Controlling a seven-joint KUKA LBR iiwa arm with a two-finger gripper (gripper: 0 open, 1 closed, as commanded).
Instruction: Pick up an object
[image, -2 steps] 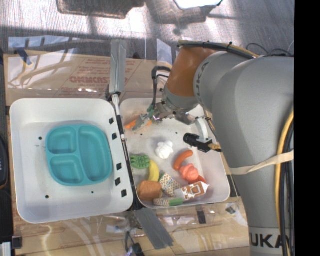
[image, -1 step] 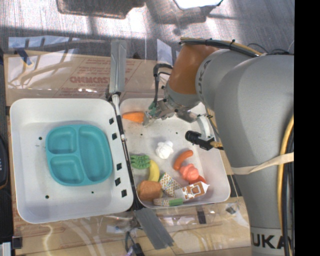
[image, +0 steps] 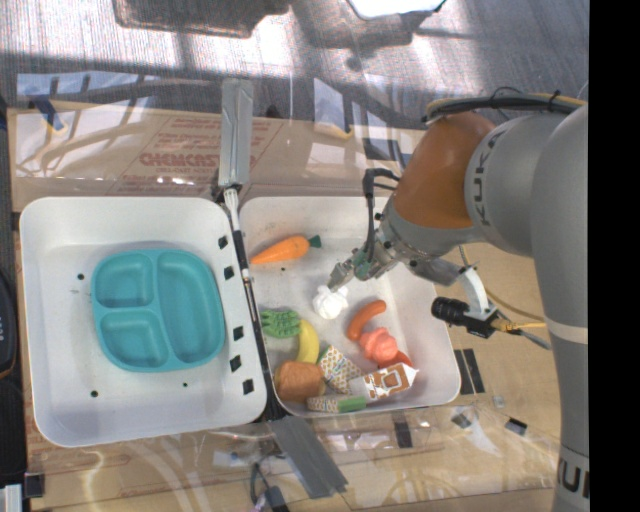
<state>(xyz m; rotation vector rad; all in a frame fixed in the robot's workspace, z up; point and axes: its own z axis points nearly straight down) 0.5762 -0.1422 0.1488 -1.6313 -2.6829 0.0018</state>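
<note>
My gripper (image: 348, 274) hangs over the middle of the right bin (image: 430, 345), reaching in from the right. Its fingers point down-left toward a small white object (image: 328, 301) that lies just below the tips. An orange carrot (image: 281, 250) lies to the upper left of the gripper. An orange-red sausage (image: 366, 318) and a pink toy (image: 380, 346) lie just below and right of it. Nothing shows between the fingers.
The right bin also holds a green leafy item (image: 281, 322), a yellow banana (image: 308, 344), a brown bread roll (image: 299, 380), a small carton (image: 388, 382) and wrapped snacks (image: 340, 369). The left bin (image: 60, 400) holds a teal divided tray (image: 158, 308).
</note>
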